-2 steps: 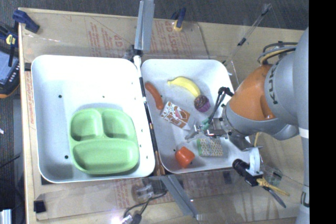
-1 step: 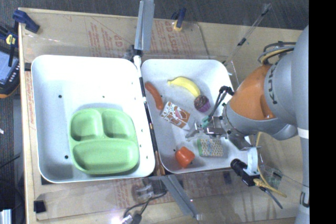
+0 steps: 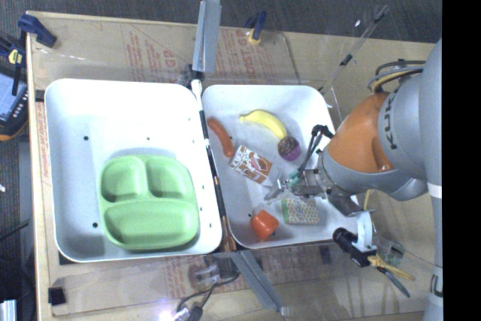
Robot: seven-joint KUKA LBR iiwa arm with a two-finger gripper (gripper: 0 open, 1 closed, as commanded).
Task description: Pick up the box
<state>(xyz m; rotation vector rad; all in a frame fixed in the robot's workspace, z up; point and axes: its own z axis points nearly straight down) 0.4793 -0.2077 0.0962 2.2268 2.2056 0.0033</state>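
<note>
Worktop: pale wood board, two shallow white bins side by side.

Left bin: holds a green divided tray, three compartments, sitting toward the 5 o'clock part of the bin.

Right bin: several small things.
- Box: small carton, white with red-orange print, lying flat and turned at an angle, near the bin's middle, a little toward 9 o'clock. Nothing is touching it from above.
- Sausage-shaped red-brown piece: just at 10 o'clock of the box, close to the wall shared by the bins.
- Banana: at 1 o'clock of the box, apart from it.
- Dark purple round item: just at 4 o'clock of the banana's end, at 2 o'clock of the box.
- Red-orange rounded item: near the bin's 6 o'clock wall, well below the box.
- Speckled greenish flat pad: just at 3 o'clock of the red item.

Arm: grey, orange band, comes in from 3 o'clock over the right bin's edge. Jaws low over the bin floor, just above the speckled pad, at 4 o'clock of the box and apart from it. Cannot tell whether they are released or clenched; the metal parts blur together there. The box is not between them.
</note>
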